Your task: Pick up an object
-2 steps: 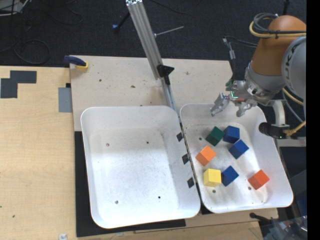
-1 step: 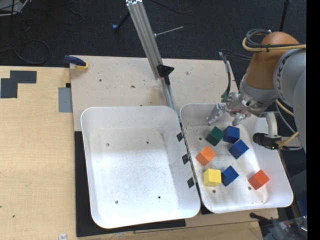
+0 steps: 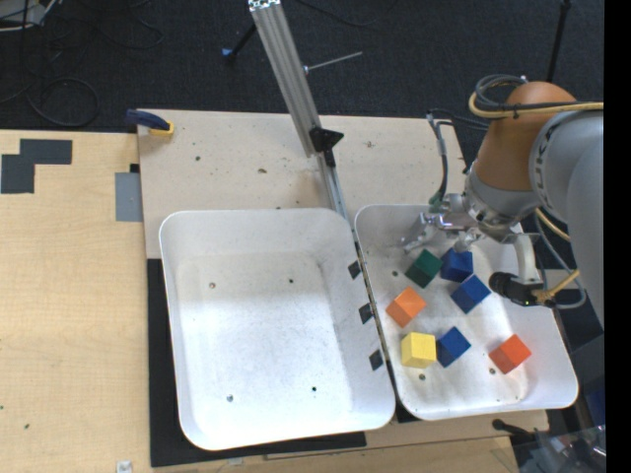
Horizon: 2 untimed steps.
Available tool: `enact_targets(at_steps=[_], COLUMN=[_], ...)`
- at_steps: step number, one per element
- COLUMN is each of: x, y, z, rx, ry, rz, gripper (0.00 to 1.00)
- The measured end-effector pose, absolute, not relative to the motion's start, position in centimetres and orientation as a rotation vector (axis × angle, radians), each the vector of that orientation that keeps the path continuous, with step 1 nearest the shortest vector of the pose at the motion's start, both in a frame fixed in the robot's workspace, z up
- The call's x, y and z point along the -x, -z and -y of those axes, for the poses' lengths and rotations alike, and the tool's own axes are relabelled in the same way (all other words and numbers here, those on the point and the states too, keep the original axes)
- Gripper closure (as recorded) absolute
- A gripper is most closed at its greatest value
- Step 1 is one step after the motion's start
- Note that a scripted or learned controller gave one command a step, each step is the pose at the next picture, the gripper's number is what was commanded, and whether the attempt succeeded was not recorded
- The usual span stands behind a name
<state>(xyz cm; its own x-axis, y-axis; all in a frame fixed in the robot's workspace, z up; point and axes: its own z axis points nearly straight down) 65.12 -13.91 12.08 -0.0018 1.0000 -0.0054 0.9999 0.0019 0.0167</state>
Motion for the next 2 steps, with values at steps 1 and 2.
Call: enact_targets(at_steps=[1, 2], x=[-65.24, -65.2], y=[-11.86, -12.71], z=[13.98, 14.17], rx=[-2.208, -2.211], ry=[-0.014, -0.011], rz=[-2.209, -2.206], gripper=[0.0, 1.0])
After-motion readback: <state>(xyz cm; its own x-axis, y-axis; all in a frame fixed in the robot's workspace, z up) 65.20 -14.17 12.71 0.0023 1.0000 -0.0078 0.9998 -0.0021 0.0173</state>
